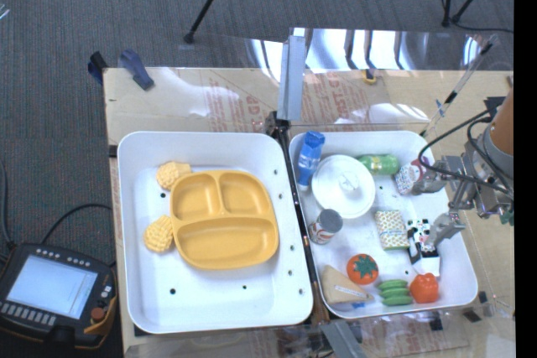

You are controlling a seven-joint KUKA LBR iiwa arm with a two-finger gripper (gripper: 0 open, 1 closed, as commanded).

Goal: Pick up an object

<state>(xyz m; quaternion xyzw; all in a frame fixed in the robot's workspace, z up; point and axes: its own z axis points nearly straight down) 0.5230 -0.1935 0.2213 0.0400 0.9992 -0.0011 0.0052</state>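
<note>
The gripper [436, 232] hovers at the right bin's [466, 277] right side just above a small black-and-white object [417, 232], jaws apparently apart and holding nothing, so the approach seems underway, needing a descent and closure.

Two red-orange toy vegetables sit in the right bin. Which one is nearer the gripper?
The orange-red pepper in the bin's front right corner, beside the green pea pod. It lies below the gripper; the tomato sits further left.
</note>
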